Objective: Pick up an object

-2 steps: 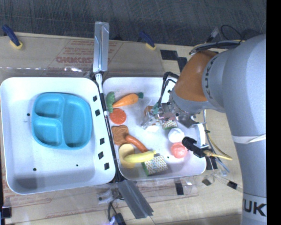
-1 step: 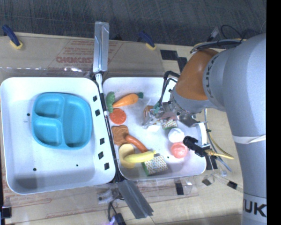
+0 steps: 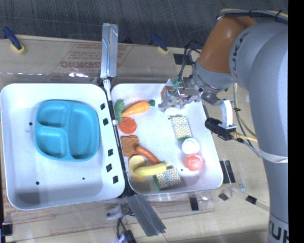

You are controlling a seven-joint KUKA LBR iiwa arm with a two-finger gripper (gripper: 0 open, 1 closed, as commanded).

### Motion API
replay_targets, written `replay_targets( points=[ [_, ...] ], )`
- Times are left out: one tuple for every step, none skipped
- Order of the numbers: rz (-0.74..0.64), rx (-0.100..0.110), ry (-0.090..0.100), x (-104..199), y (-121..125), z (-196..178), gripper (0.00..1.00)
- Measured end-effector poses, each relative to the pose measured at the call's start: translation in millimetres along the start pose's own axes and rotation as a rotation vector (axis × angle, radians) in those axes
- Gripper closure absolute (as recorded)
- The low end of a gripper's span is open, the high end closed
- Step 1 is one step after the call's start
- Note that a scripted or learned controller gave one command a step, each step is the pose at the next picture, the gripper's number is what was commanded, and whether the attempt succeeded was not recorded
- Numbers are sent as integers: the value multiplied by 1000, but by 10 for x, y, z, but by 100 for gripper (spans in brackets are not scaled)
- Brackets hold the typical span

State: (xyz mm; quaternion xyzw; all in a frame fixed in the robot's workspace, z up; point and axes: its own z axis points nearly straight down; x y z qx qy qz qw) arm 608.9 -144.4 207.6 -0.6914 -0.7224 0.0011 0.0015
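Observation:
My gripper (image 3: pixel 168 104) hangs over the back of the right bin (image 3: pixel 210 151), just right of an orange carrot (image 3: pixel 137 108) with a green top. A patterned box (image 3: pixel 181 127) lies just below the gripper. Along the bin's left side sit a green piece (image 3: pixel 119 107), a red tomato slice (image 3: pixel 127 125), a brown piece (image 3: pixel 129 145) and a sausage (image 3: pixel 148 155). At the front lie a yellow banana (image 3: pixel 149 170) and a second patterned box (image 3: pixel 168 177). A white egg (image 3: pixel 190 146) and a red-pink fruit (image 3: pixel 193 162) rest at the right.
The left bin (image 3: pixel 15 176) holds a blue divided plate (image 3: pixel 67 129). A metal clamp post (image 3: pixel 109 49) rises at the back between the two bins. The arm's grey body (image 3: pixel 263 85) covers the bench to the right of the bins.

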Motion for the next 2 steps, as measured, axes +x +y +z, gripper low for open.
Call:
replay_targets(
  points=[
    [266, 8, 1, 199, -333, -35, 100],
    [96, 7, 1, 290, -535, -35, 100]
  ],
)
